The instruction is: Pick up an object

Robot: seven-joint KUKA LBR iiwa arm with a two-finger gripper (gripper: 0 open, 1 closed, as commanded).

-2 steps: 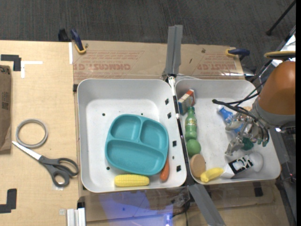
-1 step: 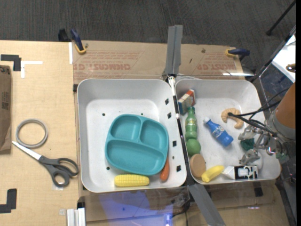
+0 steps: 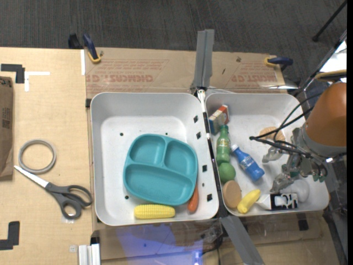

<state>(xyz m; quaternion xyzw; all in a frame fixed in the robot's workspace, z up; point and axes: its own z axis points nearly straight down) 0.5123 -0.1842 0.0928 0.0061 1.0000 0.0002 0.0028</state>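
Camera view showed the gripper [image 3: 290, 176] lowered into the right bin [image 3: 259, 101], near that bin's front right corner. How wide it stood, and whether anything was held, could not be told: the mechanism was seen only as a tangle of grey parts and cables. No object was seen in its grasp.

The nearest candidates were found to the gripper's left. A blue bottle [image 3: 247, 164] lay just beside it on that side, its long axis slanting from the bin's middle toward the front right. A yellow banana-like piece [image 3: 249, 200] lay left and a little nearer the front edge, with a tan rounded object [image 3: 232, 194] touching it further left. A small black-and-white item [image 3: 285, 201] sat just in front of the tool.

A short leftward shift was judged to be what the bottle would require, with the closing direction set across its slanted axis.
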